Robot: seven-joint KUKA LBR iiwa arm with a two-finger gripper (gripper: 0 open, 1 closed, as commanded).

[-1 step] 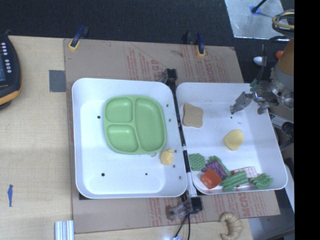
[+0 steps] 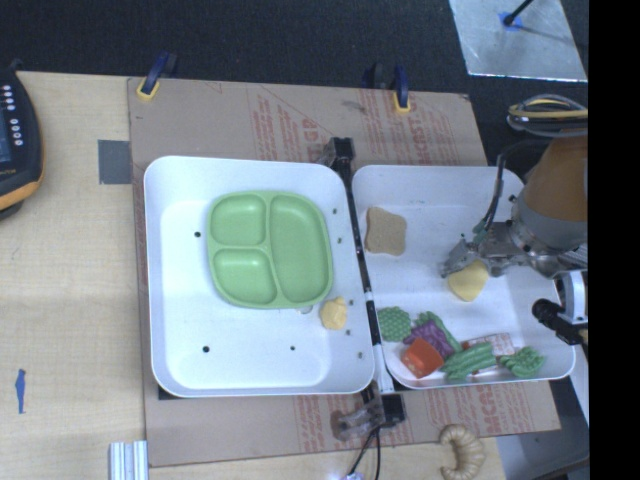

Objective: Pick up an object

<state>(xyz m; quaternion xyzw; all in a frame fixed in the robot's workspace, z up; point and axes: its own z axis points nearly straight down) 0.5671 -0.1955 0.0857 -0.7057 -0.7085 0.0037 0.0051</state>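
Light wood tabletop [image 2: 70,298]. A brown cardboard sheet [image 2: 250,123] lies flat on it, held at its far edge by two clamps, a yellow clamp [image 2: 152,80] and a second clamp [image 2: 400,93]. Two white bins sit side by side on the cardboard: the right bin [image 2: 440,183] under the hand [image 2: 478,260], the left bin [image 2: 175,268] well away from it. Black-and-orange controller [image 2: 15,143] at the tabletop's edge farthest from the hand. Grey tape patch [image 2: 115,161] beside the cardboard. Small blue mark [image 2: 20,388] on the bare wood.
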